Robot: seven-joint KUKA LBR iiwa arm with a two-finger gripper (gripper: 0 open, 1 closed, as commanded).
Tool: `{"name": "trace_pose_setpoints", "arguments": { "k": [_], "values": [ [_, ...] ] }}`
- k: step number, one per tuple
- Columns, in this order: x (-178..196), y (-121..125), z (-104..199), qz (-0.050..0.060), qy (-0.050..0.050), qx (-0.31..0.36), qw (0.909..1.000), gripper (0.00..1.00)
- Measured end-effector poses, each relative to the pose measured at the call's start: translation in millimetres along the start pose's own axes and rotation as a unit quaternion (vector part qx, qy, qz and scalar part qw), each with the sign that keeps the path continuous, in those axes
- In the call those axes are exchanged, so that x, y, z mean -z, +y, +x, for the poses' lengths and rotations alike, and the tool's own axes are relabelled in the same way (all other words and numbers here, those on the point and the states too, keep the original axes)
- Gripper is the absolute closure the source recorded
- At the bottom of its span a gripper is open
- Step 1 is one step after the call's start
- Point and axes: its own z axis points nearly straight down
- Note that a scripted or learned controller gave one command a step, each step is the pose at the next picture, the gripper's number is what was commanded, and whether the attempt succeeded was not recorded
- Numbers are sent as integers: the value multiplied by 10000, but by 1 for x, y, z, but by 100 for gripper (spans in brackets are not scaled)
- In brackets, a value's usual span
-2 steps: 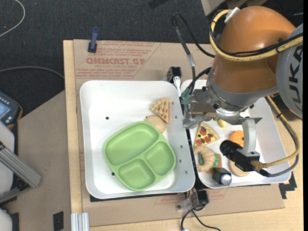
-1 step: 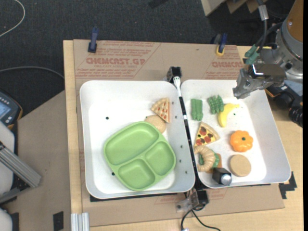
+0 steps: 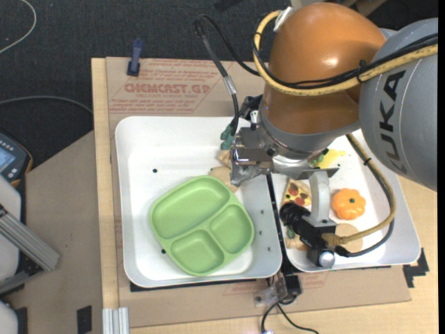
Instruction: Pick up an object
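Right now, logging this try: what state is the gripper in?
Gripper: cannot be told; the arm's wrist covers it, above the bins' shared edge.

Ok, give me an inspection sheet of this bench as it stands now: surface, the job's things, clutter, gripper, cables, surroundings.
Surface: cardboard-covered bench bearing a left bin and a right bin, side by side.
Job's things: green divided plate lies flat in the left bin; orange pumpkin toy and pizza-slice toy lie in the right bin; other small items are hidden under the arm.
Clutter: blue clip on the cardboard's far edge.
Gripper: hidden below the arm's orange band, over the bins' shared wall; state not visible.
Cables: yellow-and-black hose loops along the arm; black cable runs behind it.
Surroundings: dark carpet with a thin white wire.
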Motion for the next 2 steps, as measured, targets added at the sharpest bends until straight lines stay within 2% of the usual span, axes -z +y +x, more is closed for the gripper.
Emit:
{"name": "trace_pose_setpoints", "arguments": {
  "k": [1,2],
  "values": [
    [-136,0,-69,22,-24,-108,9999,100],
    [-1,3,-116,-140,-2,-91,9999,100]
  ]
}}
